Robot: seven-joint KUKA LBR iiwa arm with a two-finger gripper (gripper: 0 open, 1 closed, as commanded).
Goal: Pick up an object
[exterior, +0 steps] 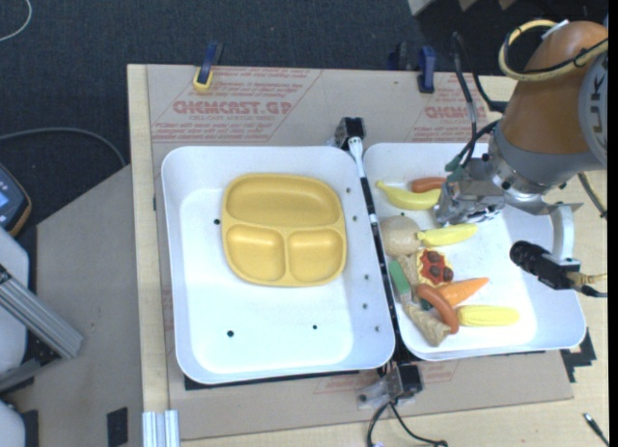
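Arm positioned over right shallow white bin [570, 334].
Two-finger gripper [462, 211] above small yellow plastic banana [447, 236] (jaw state cannot be determined).

The yellow plate [284, 228] sits in the left bin [188, 271]. To the right of the plate, the right bin [550, 334] holds toy food: bananas [407, 195], a carrot [454, 292] and corn [488, 317]. The gripper [463, 206] hangs over the bananas.
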